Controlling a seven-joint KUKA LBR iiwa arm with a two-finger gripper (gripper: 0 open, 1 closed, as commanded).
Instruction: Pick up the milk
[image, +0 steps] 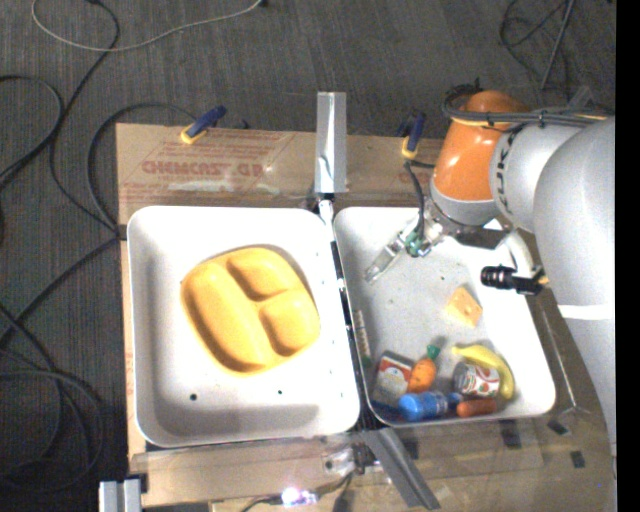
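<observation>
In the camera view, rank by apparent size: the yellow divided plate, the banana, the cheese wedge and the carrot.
1. Yellow divided plate, by far the largest.
2. Banana.
3. Cheese wedge and carrot look about alike; the carrot is partly crowded by neighbouring items, so I won't rank them.

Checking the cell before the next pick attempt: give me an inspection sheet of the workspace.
Surface: two white bins, left bin and right bin, side by side on a bench.
Job's things: milk, a small carton, lies at the right bin's near edge among other items.
Clutter: yellow tray in the left bin; carrot, banana, blue bottle, can and cheese wedge in the right bin.
Grippers: gripper over the right bin's far part, apart from the milk, holding nothing.
Cables: several on the floor to the left and behind.
Surroundings: cardboard clamped behind the bins.
</observation>
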